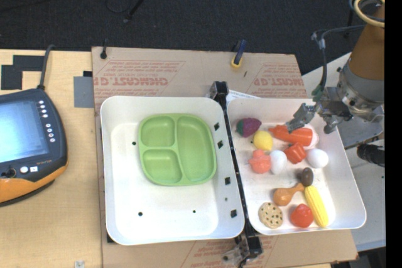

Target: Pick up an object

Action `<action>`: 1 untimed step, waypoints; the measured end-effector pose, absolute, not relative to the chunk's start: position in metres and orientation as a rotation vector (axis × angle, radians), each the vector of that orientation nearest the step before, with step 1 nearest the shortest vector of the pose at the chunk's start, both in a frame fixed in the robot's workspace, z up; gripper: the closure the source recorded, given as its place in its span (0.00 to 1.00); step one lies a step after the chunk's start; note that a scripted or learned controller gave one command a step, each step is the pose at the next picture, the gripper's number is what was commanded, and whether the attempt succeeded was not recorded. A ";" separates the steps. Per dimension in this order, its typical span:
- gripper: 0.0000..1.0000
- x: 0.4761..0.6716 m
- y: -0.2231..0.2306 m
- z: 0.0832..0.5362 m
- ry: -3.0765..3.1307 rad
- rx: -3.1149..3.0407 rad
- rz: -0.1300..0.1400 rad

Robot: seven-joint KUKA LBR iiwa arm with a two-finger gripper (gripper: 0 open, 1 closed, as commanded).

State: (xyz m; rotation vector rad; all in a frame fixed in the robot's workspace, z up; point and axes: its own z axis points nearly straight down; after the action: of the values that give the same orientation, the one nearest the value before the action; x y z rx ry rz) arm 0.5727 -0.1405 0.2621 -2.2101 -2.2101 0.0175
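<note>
Seen from the fixed camera above the tabletop (pixel 63 72), the grey arm with its orange band comes in from the right, and its hand (pixel 317 117) hangs over the upper right part of the right shallow white bin (pixel 352 198). Two dark fingers show: one sticks out to the hand's left, the other points down on its right side, with a clear gap between them, so the hand stands wide and nothing sits between the fingers.

Just below the hand lies a red-orange plastic toy vegetable (pixel 301 135), close under the fingertips; whether they touch it I cannot tell. Just left of that piece is a long orange carrot-like toy (pixel 281 132), and further left of the hand a purple and green toy fruit (pixel 249 127). Below and to the left of the hand are a small yellow lemon-like toy (pixel 263 140), a pink toy piece (pixel 260 162) and a white egg-like toy (pixel 277 162). Straight below the hand are a second red piece (pixel 295 152) and another white egg (pixel 317 158), then a small dark brown piece (pixel 306 176), a tan drumstick toy (pixel 286 195), a yellow corn cob toy (pixel 316 204), a red tomato-like toy (pixel 301 216) and a round speckled cookie toy (pixel 271 215).

Well to the hand's left, the left white bin (pixel 119 198) holds a light green divided plastic plate (pixel 177 150). Far left sits a grey and orange control pendant with a screen (pixel 25 141).
</note>
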 end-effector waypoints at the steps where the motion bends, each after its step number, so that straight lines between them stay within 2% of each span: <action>1: 0.00 0.574 -0.141 0.269 -2.218 -2.215 0.007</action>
State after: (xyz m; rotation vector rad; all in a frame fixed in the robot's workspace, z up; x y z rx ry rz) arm 0.5744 -0.1406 0.2686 -2.2148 -2.2185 0.0070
